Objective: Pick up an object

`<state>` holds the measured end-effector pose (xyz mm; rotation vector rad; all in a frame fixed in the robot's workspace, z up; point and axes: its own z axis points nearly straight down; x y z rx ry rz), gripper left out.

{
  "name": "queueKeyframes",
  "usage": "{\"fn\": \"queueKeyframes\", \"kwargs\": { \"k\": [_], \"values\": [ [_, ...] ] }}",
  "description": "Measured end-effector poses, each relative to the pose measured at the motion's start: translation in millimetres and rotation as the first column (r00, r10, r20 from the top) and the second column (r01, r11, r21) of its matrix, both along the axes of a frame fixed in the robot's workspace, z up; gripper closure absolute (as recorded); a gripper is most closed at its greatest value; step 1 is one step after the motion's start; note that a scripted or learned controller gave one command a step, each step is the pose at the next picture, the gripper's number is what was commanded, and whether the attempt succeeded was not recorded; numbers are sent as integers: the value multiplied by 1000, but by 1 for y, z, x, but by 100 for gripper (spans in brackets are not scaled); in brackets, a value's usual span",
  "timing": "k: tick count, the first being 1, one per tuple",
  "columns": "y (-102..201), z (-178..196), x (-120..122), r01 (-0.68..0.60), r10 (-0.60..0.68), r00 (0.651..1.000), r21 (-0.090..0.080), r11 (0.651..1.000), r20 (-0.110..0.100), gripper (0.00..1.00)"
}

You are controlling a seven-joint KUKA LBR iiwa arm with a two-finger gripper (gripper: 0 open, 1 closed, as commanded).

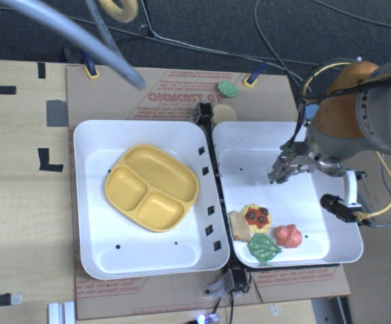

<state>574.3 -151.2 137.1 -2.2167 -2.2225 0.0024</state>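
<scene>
Judging from here, your pick has not begun: the two-finger gripper (281, 172) hangs over the right white bin's (239, 140) bare middle, grip unreadable, while the red lumpy toy (288, 235) lies near its front edge.

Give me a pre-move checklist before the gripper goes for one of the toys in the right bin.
1. Gripper over the right bin: ok.
2. Gripper above a toy: not ok; it sits up-frame of the cluster.
3. Targets present: ok; pizza slice, red toy, green toy, tan piece.
4. Toys separated: not ok; they touch or overlap.
5. Finger opening: cannot tell.
6. Yellow divided tray out of the way, in left bin: ok.
</scene>
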Motion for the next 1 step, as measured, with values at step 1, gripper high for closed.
{"fn": "queueKeyframes", "kwargs": {
  "k": [1],
  "values": [
    [5,43,-2,1,-1,1000,-1,1000,5,100]
  ]
}}
